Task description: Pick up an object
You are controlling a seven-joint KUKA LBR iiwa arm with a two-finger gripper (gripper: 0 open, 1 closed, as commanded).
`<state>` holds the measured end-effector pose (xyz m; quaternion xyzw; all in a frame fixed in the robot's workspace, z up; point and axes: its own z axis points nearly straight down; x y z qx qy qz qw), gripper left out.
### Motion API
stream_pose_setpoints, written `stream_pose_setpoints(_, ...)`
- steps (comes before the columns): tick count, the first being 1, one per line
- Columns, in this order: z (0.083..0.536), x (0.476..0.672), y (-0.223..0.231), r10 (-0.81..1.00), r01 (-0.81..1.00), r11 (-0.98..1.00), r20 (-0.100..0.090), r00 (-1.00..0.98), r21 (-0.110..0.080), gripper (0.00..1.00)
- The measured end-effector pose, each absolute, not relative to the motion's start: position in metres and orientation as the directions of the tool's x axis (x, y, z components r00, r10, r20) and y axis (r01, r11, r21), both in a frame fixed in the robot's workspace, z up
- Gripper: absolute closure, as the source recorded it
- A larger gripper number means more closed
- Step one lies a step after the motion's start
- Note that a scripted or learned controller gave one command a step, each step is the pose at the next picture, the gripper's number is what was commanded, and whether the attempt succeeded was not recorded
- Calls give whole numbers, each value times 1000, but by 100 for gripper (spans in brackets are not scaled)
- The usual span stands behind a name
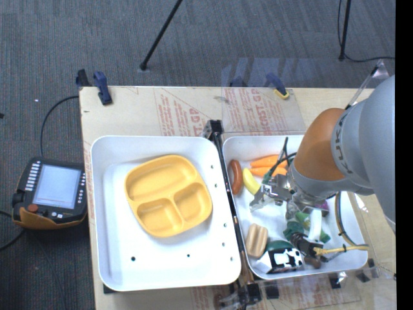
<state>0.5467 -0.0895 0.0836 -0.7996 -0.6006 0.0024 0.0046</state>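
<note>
two shallow white plastic bins are set side by side on the bench; the left bin (103, 237) bears a yellow moulded plastic tray with three compartments (168, 195), smooth and glossy, lying flat at the frame's centre-left. the right bin (358, 254) is crowded with small toy foods: a reddish-brown sausage-shaped piece (235, 175) by its left wall, a yellow curved banana-like piece (250, 181) just beside it, an orange carrot-like piece (263, 163) above, a tan bread-roll piece (256, 239) lower down, and a black-and-white printed block (284, 259) near the bottom rim. the gripper (293, 218) is lowered into the middle of this bin among green and white pieces that cannot be identified clearly. whether its tips are apart or together cannot be told, and nothing is seen held.

a good pick is judged to call for one piece standing apart from its neighbours; the bread roll, matte and rounded, seems the easiest to be closed upon across its narrow width. smooth rounded plastic is likely to slip, so a centred, level closing is advised.
</note>
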Motion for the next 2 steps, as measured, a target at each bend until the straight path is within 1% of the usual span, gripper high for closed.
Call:
stream_pose_setpoints(1,84,578,-89,837,837,-548,-2,548,-9,0)
stream_pose_setpoints(2,84,587,-80,770,770,-638,-4,638,-10,0)
